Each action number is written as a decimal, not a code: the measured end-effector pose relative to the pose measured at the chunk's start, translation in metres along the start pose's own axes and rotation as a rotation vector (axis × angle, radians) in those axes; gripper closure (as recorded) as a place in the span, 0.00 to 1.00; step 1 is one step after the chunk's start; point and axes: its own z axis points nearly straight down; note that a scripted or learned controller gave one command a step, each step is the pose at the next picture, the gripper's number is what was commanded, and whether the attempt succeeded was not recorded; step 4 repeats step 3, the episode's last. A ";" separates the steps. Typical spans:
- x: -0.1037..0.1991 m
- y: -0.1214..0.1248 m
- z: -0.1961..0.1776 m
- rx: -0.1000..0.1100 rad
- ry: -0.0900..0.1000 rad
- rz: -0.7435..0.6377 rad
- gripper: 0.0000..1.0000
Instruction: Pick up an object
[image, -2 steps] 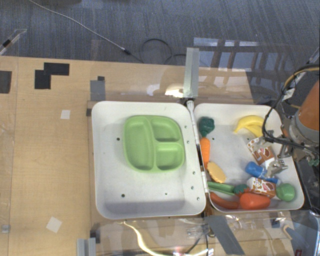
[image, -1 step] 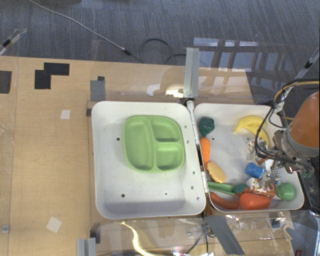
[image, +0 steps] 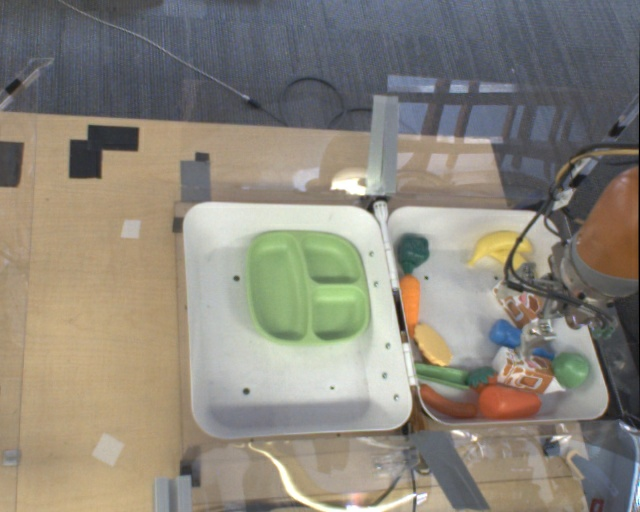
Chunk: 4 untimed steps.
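Observation:
The right bin (image: 455, 222) holds several toy foods. Among them are a yellow banana (image: 497, 247), a dark green piece (image: 413, 250), an orange carrot (image: 410, 297) and a yellow slice (image: 434, 345). A green bean (image: 447, 375), a red pepper (image: 498, 402), a green ball (image: 572, 370), a blue block (image: 504, 333) and two orange-and-white cartons (image: 526, 373) (image: 517, 304) lie there too. My gripper (image: 541, 328) hangs low over the bin's right part, between the cartons and just right of the blue block. Nothing is visibly lifted.
The left bin (image: 215, 300) bears a light green divided plate (image: 307, 287). A metal post (image: 383, 145) stands behind the seam between the bins. The arm's orange band (image: 610, 235) and cables (image: 560, 200) overhang the right bin's far right corner.

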 end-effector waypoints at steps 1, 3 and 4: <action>-0.004 0.031 0.024 -0.029 0.043 -0.044 0.00; -0.100 -0.007 0.030 -0.025 0.047 0.073 0.00; -0.100 -0.007 0.030 -0.025 0.047 0.073 0.00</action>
